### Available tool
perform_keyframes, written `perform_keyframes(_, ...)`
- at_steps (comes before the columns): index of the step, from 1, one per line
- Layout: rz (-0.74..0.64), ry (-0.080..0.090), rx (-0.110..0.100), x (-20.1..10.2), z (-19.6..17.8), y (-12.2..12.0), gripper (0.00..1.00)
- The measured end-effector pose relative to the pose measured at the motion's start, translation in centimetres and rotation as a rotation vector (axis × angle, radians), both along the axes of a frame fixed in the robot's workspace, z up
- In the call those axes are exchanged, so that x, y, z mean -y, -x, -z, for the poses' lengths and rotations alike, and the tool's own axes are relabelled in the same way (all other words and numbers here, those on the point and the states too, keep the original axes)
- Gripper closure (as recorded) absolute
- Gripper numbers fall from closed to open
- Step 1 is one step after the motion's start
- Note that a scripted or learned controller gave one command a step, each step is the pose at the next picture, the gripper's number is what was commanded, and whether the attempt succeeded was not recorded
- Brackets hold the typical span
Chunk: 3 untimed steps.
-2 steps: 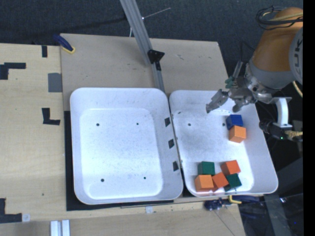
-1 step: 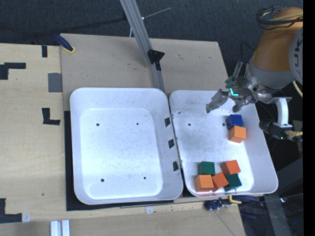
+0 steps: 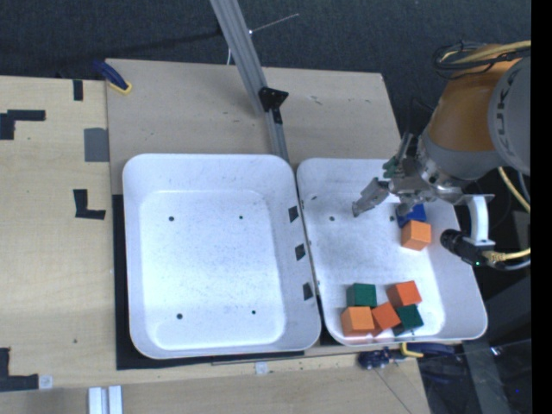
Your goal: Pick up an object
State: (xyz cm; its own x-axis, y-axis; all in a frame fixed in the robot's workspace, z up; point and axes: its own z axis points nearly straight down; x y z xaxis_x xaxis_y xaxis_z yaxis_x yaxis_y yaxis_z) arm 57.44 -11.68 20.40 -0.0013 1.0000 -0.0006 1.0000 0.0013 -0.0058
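In the right bin [image 3: 332, 257], four orange blocks [image 3: 416, 235], two green [image 3: 363, 294], one blue [image 3: 415, 215], claw [image 3: 379, 195] grip unclear

The KUKA arm [image 3: 492, 119] has a rounded grey body with a broad orange band [image 3: 466, 115] above the wrist. Thin yellow and black cables [image 3: 470, 53] loop over its upper part, and another yellow cable [image 3: 516, 253] runs along its lower side. The end effector [image 3: 379, 195] is grey metal with slim fingers. A white bracket-like part [image 3: 477, 218] sits just beside it.
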Motion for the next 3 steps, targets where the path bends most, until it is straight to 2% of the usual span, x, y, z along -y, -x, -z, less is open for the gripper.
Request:
perform_keyframes(1,-0.001,0.0,0.0,-0.3,4.4,-0.1,0.0)
perform_keyframes(2,-0.001,-0.001,-0.002,-0.4,10.8,-0.5,0.0)
perform_keyframes(3,-0.002,-0.001,0.003,-0.4,9.4,-0.6,1.0)
